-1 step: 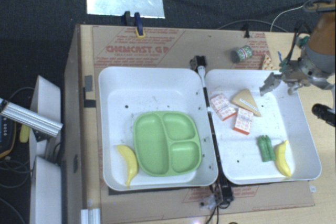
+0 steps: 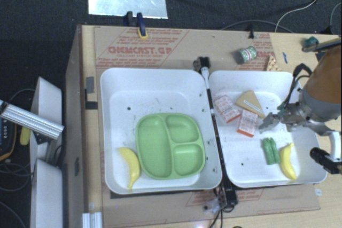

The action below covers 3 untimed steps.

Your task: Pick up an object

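left bin [image 2: 115,85]: green divided plate [image 2: 171,145], banana [image 2: 130,166] beside it
right bin [image 2: 230,83]: two red-and-white packets [image 2: 238,115], tan wedge [image 2: 250,101], green pods [image 2: 270,150], second banana [image 2: 287,160]
gripper [image 2: 270,121]: above the right bin near one packet, grip state cannot be told

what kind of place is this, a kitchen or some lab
Most likely a robotics lab bench, not a kitchen: two white bins hold toy food like a banana and a green divided plate, with loose cables on dark carpet.
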### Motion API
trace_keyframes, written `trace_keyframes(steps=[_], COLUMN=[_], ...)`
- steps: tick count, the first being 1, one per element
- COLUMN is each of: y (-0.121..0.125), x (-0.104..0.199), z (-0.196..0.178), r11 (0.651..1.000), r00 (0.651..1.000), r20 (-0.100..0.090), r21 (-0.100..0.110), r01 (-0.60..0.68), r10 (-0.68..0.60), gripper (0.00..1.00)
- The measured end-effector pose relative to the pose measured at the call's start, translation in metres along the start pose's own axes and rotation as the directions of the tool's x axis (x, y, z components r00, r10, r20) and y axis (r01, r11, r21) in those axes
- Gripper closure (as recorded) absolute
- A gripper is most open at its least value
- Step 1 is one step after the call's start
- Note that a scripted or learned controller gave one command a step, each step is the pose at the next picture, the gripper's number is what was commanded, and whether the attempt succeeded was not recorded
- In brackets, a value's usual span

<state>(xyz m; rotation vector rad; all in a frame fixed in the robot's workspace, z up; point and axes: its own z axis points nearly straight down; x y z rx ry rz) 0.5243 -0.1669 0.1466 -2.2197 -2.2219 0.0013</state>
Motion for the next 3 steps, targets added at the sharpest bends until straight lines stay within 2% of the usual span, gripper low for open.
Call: trace_keyframes(steps=[1,2,3], y=[-0.037,-0.036,0.003], x=[0.022,0.022,0.061], z=[0.062,0.052,-0.008], r11=[1.000,1.000,1.000], r00=[1.000,1.000,1.000], r20=[0.000,0.000,0.000], r21=[-0.003,-0.006,-0.004], r01=[0.000,0.001,0.003], r10=[0.000,-0.001,-0.003], gripper=[0.00,1.00,1.00])
